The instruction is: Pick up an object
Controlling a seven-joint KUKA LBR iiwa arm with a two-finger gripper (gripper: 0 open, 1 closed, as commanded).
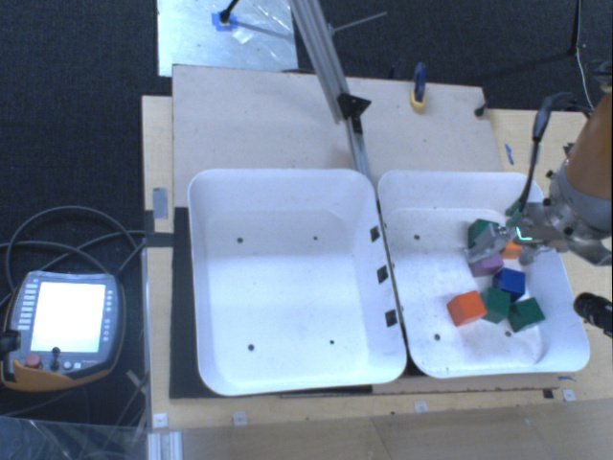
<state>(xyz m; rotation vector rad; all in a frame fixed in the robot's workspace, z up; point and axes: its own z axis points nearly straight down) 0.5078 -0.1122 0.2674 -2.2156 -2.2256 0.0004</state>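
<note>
Seen from above the worktop (287,113), the grey arm's gripper (498,242) hangs low over the right bin (431,353), its fingers too blurred and crowded by blocks to tell whether they are spread or closed. A dark green block (482,230) and a purple block (487,263) sit right at the fingers, with a blue block (510,282), two more green blocks (497,304) and an orange block (466,308) clustered just below them. Well to the fingers' left lies the left bin (287,286), its white floor showing a few dark dots.
</note>
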